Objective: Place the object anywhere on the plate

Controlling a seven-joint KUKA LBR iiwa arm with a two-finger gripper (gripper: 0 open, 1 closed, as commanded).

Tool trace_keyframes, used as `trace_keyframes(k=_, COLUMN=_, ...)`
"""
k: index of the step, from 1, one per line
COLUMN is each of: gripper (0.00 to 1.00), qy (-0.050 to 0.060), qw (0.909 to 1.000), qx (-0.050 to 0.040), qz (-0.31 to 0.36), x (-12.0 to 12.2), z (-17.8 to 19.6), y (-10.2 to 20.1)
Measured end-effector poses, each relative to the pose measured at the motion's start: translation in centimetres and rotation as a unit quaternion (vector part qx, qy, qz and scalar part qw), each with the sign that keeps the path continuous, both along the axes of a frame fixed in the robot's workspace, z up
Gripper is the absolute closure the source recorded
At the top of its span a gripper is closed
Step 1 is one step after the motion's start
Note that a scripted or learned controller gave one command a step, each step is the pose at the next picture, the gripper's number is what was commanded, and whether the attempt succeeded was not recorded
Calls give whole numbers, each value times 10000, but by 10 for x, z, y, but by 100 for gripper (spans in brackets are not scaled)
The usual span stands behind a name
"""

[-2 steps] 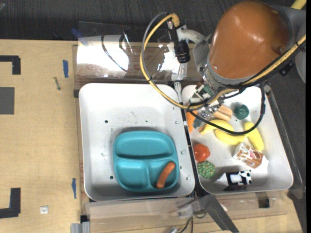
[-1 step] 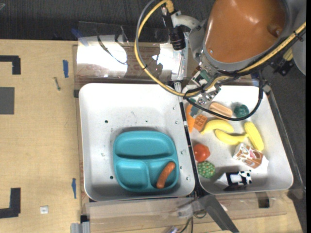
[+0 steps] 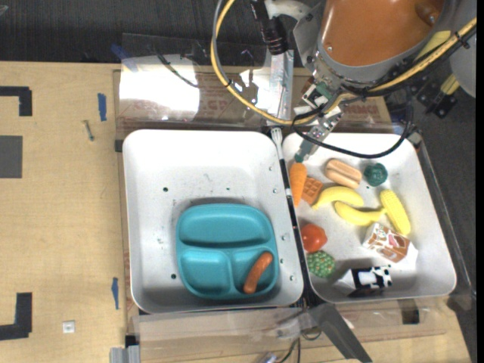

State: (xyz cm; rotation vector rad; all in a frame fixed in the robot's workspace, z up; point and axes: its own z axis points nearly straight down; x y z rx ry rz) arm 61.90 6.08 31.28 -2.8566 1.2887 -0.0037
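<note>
Overhead, the grey arm with its orange band (image 3: 378,13) hangs above the far edge of the right bin (image 3: 435,225), and the hand (image 3: 321,123) sits just beyond that bin's far left corner; whether it is apart or together cannot be told from this angle, and nothing shows between its tips. Taking the teal plate (image 3: 219,240) as landmark: it lies in the near half of the left bin (image 3: 151,172), and a small sausage (image 3: 258,271) rests tilted in the plate's near right compartment. To the plate's right, past the wall between the bins, lie the other toys in the right bin: a carrot (image 3: 298,177) and an orange waffle-like piece (image 3: 311,190) nearest the wall, a hot dog (image 3: 343,173), a teal round thing (image 3: 375,174), a banana (image 3: 346,201), a corn cob (image 3: 395,212), a red tomato (image 3: 314,237), a green bumpy ball (image 3: 321,263), a printed carton (image 3: 389,243) and a black-and-white cow figure (image 3: 372,277). Both bins stand on the counter (image 3: 53,203).
</note>
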Motion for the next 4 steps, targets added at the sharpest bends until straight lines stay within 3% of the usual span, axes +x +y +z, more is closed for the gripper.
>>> trace_keyframes(k=1, gripper=100, qy=-4, qw=9994, qx=-9, qz=337, x=49, z=34, y=-41)
trace_keyframes(k=2, gripper=100, qy=-31, qw=9977, qx=-18, qz=680, x=48, z=129, y=-85)
trace_keyframes(k=3, gripper=100, qy=-20, qw=9927, qx=-28, qz=1206, x=48, z=155, y=-167)
trace_keyframes(k=4, gripper=100, qy=79, qw=9801, qx=18, qz=1984, x=46, z=-23, y=-252)
